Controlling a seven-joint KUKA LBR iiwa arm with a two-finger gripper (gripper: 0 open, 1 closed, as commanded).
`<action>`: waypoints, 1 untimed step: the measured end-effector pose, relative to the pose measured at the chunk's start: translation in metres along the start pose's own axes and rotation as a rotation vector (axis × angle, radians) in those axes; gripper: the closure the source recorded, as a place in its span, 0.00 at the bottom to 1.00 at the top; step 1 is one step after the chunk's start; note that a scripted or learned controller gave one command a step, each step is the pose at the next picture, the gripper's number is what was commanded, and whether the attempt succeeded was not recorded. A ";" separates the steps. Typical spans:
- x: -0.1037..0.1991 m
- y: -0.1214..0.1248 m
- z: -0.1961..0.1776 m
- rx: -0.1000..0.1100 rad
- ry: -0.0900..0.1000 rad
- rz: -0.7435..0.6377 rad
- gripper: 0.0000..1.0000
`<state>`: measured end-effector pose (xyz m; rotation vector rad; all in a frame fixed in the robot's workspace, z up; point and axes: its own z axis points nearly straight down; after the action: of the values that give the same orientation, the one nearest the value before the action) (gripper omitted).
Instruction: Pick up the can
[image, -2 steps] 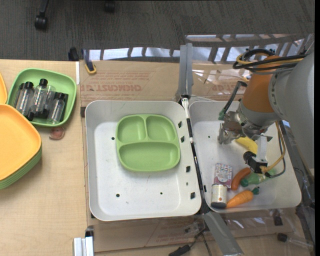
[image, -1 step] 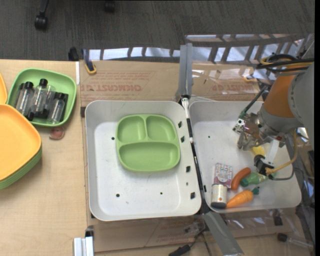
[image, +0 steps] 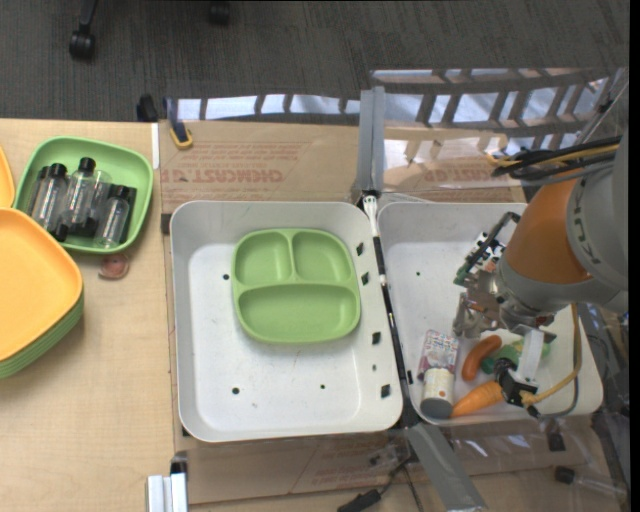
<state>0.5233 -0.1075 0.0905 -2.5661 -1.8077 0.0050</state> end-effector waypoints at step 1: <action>0.006 0.040 -0.001 -0.003 -0.001 -0.215 1.00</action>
<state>0.5635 -0.1151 0.0908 -2.3588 -2.0744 0.0033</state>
